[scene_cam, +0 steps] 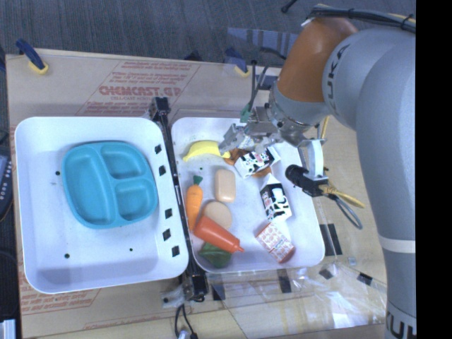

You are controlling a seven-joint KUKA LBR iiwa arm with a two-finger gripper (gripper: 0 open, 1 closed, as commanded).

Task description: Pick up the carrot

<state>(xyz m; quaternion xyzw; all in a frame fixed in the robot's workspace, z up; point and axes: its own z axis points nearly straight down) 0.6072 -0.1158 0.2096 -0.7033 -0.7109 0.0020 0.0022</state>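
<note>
Gripper [248,141] sits over the upper part of the right bin [311,240], in the upper centre-right of the frame, below the orange band [311,51] of the grey arm [374,119]. Metal parts crowd the wrist here; cannot tell how the gripper is set or whether it holds anything.

Just beside the gripper, lower right: a small black-and-white cow-pattern carton [254,162]. To its left, a yellow banana [202,149] lies near the bin's upper left corner. Below the carton, a second cow-pattern item, bottle-shaped [276,200], lies roughly upright in the frame.

Carrot [194,202]: orange, green top pointing toward the top of the frame, lying lengthwise along the left wall of the right bin, centre of frame. Well apart from the gripper, nothing touching it from above.

Just right of the carrot: a pale peach oblong piece [225,186]; below that a tan rounded piece [218,215]. A red-orange cone-shaped item [218,235] lies tilted across the lower part of the bin, over something green [214,256]. A red patterned packet [275,241] sits in the lower right of the bin.

Left bin [35,260], left half of frame, holds a blue divided tray [109,183].
</note>
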